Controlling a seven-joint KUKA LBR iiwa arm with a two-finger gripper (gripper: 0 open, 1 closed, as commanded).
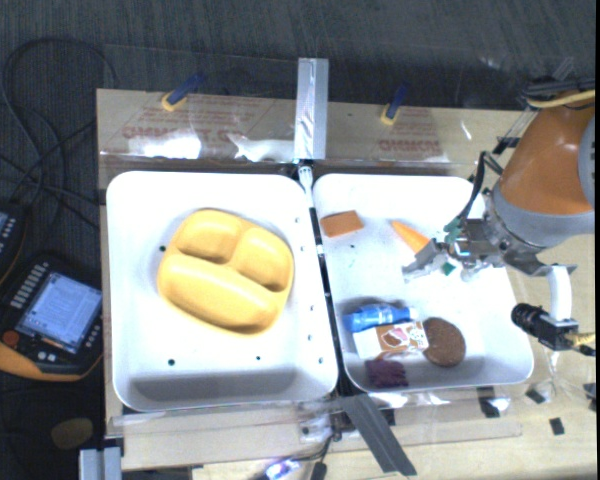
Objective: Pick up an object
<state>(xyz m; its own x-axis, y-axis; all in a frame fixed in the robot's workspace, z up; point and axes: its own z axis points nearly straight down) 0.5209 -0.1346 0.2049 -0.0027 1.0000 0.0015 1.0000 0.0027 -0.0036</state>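
A grey KUKA arm [545,183] with an orange band reached in from the right over the right bin [480,193], its gripper [432,261] poised above the bin's bare white floor near the middle. The two metal fingers [418,266] stood spread apart with nothing between them.

The objects lay scattered around it. A small orange wedge [410,235] sat just up and to the left of the fingertips, near but apart from them, and an orange block [341,224] rested further left by the divider between the bins. Toward the bin's front edge, a blue tube [378,317] lay just above a red-and-white packet [400,339], with a brown round disc [444,341] touching the packet's right side and a dark purple item [386,372] just below it.

In the left bin [130,368], a large yellow cushion-like object [226,268] filled much of the centre. Two yellow-and-blue clamps [183,91] held a clear sheet at the back of the bench, and a handheld controller [42,313] with a lit screen lay on the dark floor to the left
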